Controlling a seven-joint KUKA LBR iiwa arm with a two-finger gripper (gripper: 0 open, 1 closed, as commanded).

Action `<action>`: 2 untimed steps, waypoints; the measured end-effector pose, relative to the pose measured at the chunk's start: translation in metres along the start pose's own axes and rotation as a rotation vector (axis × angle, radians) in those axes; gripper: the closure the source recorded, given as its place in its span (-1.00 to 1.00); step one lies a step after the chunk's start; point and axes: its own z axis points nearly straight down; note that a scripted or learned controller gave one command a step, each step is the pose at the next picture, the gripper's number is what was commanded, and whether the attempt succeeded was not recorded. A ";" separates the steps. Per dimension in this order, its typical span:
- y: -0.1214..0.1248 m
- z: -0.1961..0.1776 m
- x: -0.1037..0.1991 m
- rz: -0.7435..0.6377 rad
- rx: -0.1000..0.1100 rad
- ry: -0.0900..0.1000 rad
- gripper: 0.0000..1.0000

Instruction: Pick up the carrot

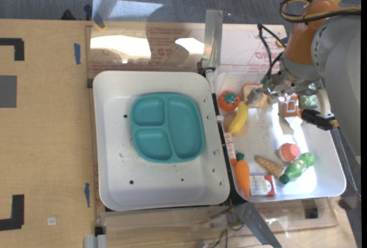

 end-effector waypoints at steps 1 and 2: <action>0.009 -0.001 0.024 0.169 -0.015 -0.008 -1.00; 0.012 0.000 0.030 0.534 -0.016 0.004 -1.00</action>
